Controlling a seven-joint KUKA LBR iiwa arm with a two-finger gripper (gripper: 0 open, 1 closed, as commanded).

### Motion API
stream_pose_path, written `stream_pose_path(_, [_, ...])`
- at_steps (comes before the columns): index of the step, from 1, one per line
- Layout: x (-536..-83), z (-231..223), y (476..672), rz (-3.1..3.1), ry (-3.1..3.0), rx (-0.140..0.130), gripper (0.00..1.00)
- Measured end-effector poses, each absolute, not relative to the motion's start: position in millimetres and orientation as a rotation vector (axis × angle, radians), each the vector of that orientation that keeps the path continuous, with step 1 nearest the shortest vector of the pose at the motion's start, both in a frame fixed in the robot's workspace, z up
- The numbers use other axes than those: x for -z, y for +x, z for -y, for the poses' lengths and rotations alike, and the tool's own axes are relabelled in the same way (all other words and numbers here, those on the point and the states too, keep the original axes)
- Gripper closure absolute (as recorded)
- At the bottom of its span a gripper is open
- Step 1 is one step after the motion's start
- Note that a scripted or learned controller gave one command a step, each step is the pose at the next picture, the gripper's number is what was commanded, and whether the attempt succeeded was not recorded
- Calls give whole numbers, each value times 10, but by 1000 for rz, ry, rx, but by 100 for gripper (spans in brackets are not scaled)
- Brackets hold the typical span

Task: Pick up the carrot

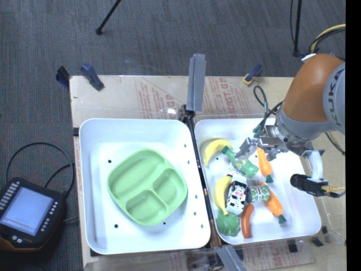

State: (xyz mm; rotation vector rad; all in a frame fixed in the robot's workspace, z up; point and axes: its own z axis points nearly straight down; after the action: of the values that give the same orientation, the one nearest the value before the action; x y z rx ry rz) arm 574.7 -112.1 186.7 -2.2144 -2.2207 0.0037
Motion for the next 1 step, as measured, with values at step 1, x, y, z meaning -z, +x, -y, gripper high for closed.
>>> stream_pose_path(1, [-1361, 1819, 5858, 2328, -2104, -2, 0])
